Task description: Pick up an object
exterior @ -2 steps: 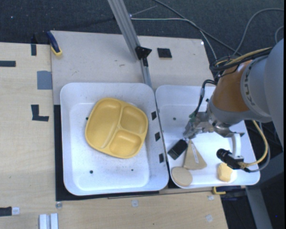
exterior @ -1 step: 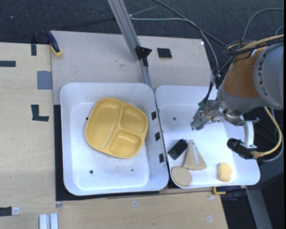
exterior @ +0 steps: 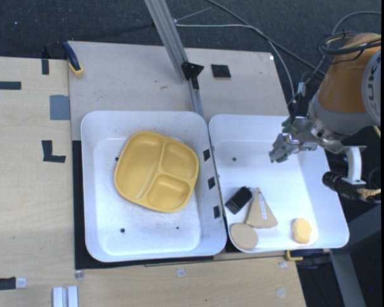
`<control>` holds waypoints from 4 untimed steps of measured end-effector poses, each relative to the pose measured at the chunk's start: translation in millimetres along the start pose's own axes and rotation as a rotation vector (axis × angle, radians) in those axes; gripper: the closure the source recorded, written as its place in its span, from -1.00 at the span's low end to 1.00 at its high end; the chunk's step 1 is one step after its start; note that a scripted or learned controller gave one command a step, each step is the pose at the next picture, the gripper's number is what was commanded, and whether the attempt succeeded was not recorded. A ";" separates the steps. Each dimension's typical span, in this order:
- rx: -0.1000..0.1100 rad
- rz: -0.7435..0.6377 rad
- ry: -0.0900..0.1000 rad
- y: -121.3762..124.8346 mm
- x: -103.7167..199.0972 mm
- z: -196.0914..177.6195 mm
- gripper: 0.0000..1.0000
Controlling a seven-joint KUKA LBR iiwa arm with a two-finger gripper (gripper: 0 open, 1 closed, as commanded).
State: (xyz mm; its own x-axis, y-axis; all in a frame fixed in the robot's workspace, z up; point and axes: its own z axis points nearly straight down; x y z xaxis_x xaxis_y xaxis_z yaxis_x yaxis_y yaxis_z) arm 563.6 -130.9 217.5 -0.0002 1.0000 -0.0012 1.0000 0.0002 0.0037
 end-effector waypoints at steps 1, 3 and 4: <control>0.000 -0.001 0.000 -5.9 1.6 -60.3 1.00; 0.005 -0.005 0.001 19.6 104.5 -56.5 1.00; 0.007 -0.006 0.001 30.7 161.3 -33.6 1.00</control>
State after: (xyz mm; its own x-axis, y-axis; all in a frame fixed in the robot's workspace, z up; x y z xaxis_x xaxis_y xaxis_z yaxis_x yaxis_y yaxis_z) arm 594.2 30.5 251.0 -0.0060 1.0000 0.0002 1.0000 0.0060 -0.0031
